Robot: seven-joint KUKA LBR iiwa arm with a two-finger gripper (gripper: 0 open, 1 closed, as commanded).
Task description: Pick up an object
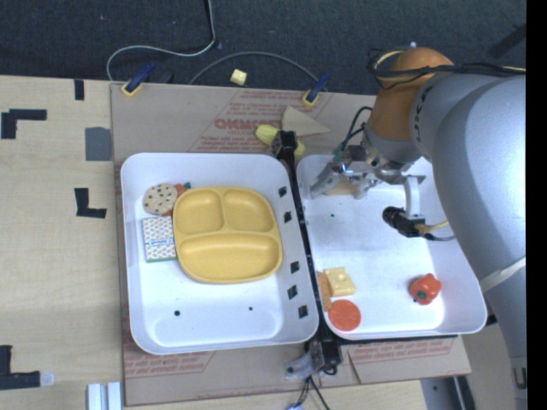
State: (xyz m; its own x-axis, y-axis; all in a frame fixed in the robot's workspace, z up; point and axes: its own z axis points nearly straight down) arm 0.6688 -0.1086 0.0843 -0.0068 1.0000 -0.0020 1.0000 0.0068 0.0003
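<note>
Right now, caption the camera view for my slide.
Tool low over right bin's far corner; yellow plate in left bin.

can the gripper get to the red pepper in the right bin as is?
Probably yes. The red pepper sits alone near the right bin's near edge, with bare floor between it and the gripper.

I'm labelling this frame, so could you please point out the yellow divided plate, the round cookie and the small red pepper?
yellow divided plate (pixel 229 233), camera view, on the ridge between its compartments.
round cookie (pixel 159 199), camera view, on the middle of its top face.
small red pepper (pixel 424 289), camera view, on its red body.
</note>
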